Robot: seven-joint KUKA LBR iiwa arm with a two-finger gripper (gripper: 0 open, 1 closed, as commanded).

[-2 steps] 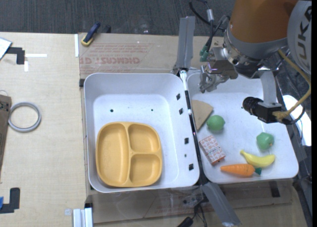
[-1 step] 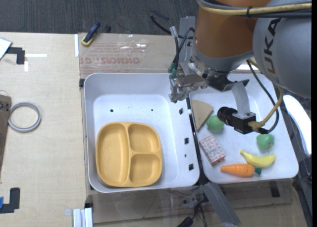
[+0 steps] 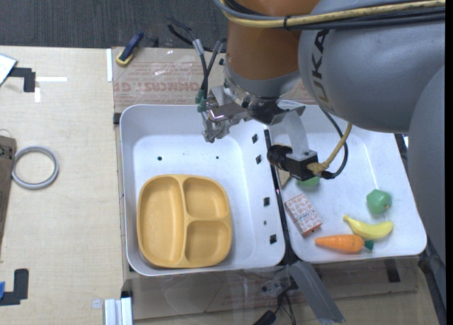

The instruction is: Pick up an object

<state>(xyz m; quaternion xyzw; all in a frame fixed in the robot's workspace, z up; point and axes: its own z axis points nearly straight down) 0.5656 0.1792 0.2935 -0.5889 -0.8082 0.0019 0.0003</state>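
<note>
Pale wood bench top carries two shallow white bins side by side, with a roll of tape (image 3: 33, 167) lying well off toward the bench's left edge. From the camera view, the left bin (image 3: 170, 139) holds a yellow divided plate (image 3: 185, 220) in its near half, while the right bin (image 3: 396, 168) holds a small printed carton (image 3: 303, 214) by the shared wall, a carrot (image 3: 340, 243) and a banana (image 3: 369, 228) along the near edge, and a green apple (image 3: 379, 201) toward the right side. The gripper (image 3: 212, 132) hangs over the far part of the left bin, above bare floor; whether its fingers are wide or narrow I cannot tell, and nothing shows between them. By my reading the pick is at the approach step, with no object chosen or reached. All the graspable pieces sit well apart from the gripper, across the dividing wall, so the next move calls for travel to the right bin before any descent.
</note>
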